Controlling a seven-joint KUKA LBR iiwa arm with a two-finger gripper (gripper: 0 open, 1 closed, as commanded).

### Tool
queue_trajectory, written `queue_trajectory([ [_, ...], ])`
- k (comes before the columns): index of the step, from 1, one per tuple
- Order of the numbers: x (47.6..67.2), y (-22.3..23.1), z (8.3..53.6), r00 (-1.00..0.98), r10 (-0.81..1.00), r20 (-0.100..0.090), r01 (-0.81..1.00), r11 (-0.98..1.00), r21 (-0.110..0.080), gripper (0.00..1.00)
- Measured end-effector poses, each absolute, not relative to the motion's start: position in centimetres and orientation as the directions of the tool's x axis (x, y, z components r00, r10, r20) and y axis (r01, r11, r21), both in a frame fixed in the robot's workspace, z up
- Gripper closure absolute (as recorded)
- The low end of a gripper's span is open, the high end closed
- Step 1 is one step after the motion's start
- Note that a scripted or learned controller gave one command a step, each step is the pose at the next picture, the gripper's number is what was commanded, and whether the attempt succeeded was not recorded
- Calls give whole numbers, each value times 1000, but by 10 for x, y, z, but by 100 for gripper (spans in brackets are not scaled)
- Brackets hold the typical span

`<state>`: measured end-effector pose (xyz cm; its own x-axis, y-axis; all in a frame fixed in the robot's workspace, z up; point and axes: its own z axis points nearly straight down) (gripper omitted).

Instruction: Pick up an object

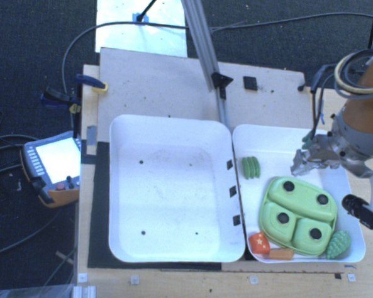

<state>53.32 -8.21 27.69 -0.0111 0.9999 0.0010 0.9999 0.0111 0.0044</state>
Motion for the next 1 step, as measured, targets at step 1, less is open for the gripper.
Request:
queue_trajectory([
  [1,560,-24,272,-12,1000,1,1000,12,4,100],
])
